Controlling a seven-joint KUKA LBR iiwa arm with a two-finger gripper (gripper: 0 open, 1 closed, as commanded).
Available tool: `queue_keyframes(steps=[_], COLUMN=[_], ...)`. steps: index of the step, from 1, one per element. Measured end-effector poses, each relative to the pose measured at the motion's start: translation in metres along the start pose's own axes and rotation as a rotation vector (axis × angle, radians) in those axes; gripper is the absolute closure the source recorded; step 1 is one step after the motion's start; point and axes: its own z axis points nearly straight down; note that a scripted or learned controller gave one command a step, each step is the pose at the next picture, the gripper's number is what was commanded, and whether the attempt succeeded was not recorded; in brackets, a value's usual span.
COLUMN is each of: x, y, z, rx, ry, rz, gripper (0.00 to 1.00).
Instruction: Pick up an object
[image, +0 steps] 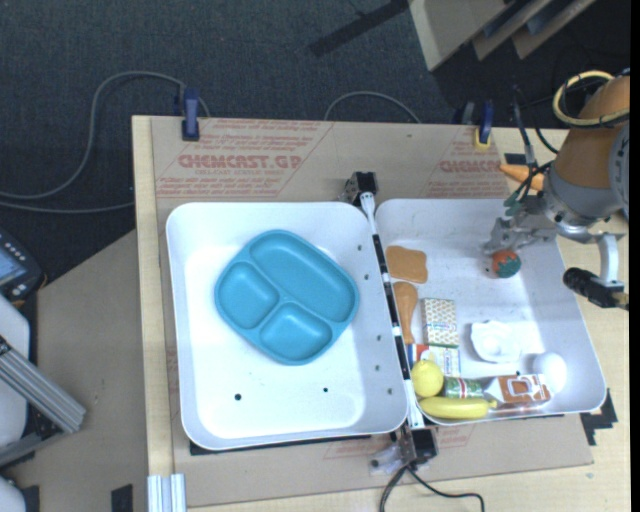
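Note:
My gripper (505, 238) hangs over the far right part of the right bin (560, 300), under the grey and orange wrist. A small orange and teal object (506, 263) sits right at its tip, touching or just below it. Further objects lie in this bin: a brown flat piece (406, 263), an orange-brown strip (404, 300), a patterned packet (440, 322), a white lump (495, 340), a white ball (550, 370), a lemon (427, 378), a banana (455, 406) and a labelled tube (497, 388).
The left bin (200, 380) holds a blue divided plate (287, 295). A black divider (385, 290) with clamps runs between the two bins. Cables run over the cardboard-covered bench (250, 160) behind the bins.

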Motion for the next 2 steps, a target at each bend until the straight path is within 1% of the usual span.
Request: queue_keyframes(steps=[1,2], x=[0.077,0.152], y=[0.020,-0.040], z=[0.012,-0.095], rx=[0.003,-0.002], ry=[0.001,0.003], rz=[-0.004,-0.004], gripper=[1.00,1.00])
